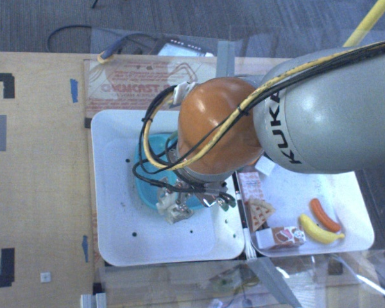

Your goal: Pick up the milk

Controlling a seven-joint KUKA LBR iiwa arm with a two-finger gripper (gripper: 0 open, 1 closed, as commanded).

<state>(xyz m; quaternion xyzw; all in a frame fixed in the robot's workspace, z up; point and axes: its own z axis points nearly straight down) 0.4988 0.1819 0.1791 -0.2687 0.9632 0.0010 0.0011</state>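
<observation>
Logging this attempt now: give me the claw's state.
Claw: cannot be told; it is down in the left bin, over a blue object.

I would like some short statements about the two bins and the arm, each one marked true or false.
1. The banana lies in the right bin. True.
2. The arm hangs over the right bin. False: its orange band and the gripper are above the left bin.
3. A blue object lies in the left bin under the arm. True.
4. The hot dog lies in the left bin. False: it lies in the right bin, beside the banana.
5. A pizza slice lies in the right bin. True.
</observation>
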